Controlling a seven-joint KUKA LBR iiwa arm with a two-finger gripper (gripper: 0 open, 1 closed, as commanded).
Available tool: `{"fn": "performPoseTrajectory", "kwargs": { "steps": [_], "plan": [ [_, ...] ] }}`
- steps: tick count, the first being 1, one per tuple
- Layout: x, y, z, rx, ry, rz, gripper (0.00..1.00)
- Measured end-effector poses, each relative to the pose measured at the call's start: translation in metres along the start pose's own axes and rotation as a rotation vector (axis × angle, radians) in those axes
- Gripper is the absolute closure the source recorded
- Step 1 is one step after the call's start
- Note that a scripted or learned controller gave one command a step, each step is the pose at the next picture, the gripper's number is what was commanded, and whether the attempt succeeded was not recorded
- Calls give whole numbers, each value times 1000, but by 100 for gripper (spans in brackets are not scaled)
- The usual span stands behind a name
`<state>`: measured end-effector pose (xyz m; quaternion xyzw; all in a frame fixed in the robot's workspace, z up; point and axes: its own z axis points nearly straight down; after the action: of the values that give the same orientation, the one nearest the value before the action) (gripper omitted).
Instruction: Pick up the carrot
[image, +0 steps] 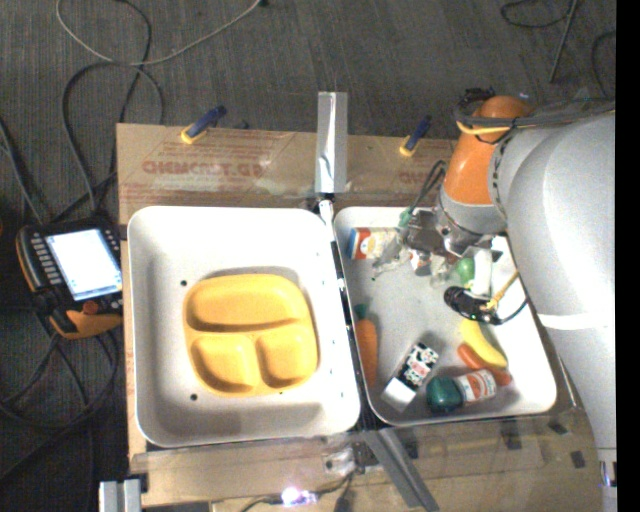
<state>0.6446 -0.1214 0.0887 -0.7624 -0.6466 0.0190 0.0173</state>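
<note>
Grey arm's tool (425, 250) low over the back of the right shallow white bin (545, 395), finger spread impossible to tell, slim orange carrot (367, 347) lying apart along that bin's left wall, yellow divided plastic tray (252, 331) in the left bin (150, 300)

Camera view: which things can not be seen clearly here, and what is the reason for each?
- Gripper: in the camera view, too small and cluttered to tell whether it is open or shut.
- Items at the right bin's far end, by the gripper: blurred, partly covered by the arm; identity unclear.
- Carrot: lies by the bin's left wall, apart from the gripper; its top end is hard to make out.
</note>
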Motion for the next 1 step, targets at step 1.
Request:
{"fn": "performPoseTrajectory", "kwargs": {
  "steps": [1],
  "plan": [
    [5, -77, -17, -47, 9, 218, 0]
  ]
}}
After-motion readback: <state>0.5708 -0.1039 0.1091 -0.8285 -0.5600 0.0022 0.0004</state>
